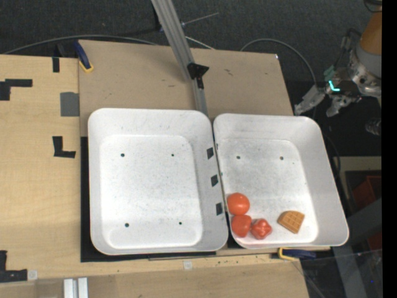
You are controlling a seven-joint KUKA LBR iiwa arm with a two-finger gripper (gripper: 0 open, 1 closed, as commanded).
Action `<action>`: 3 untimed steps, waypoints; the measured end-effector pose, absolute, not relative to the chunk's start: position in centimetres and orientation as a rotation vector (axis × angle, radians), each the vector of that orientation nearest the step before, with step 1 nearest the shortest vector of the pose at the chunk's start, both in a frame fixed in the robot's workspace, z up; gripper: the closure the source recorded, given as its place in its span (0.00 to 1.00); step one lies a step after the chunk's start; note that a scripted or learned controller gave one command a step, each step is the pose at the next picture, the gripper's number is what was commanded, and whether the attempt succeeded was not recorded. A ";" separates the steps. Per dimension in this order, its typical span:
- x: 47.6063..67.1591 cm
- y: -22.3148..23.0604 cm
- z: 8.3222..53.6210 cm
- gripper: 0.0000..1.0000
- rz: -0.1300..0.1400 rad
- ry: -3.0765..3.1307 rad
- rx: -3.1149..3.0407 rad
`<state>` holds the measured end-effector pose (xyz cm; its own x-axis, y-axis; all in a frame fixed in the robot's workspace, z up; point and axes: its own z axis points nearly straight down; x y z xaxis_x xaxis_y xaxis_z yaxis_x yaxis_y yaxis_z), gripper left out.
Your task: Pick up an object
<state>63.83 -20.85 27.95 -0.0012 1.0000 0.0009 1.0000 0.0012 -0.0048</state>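
In the right bin point(310, 166), four small objects lie along the near edge. A round orange-red ball point(238, 203) sits by the left wall, with a red round piece point(241, 225) just below it. A lumpy red piece point(261, 229) touches that one. A tan waffle-like square point(291, 221) lies to their right. My gripper point(321, 103) hangs past the bin's far right corner, well away from all of them. It is open, with nothing between its fingers.
The left bin point(105, 166) stands next to the right one, joined along a dark seam with clips. A slanted metal pole point(177, 36) crosses the back of the bench. Cables run behind the right bin.
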 end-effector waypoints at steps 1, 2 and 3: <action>63.9 -20.9 28.2 0.00 0.003 -2.224 -2.220; 64.3 -20.5 23.7 0.00 0.007 -2.222 -2.217; 63.6 -19.7 17.8 0.00 0.008 -2.220 -2.216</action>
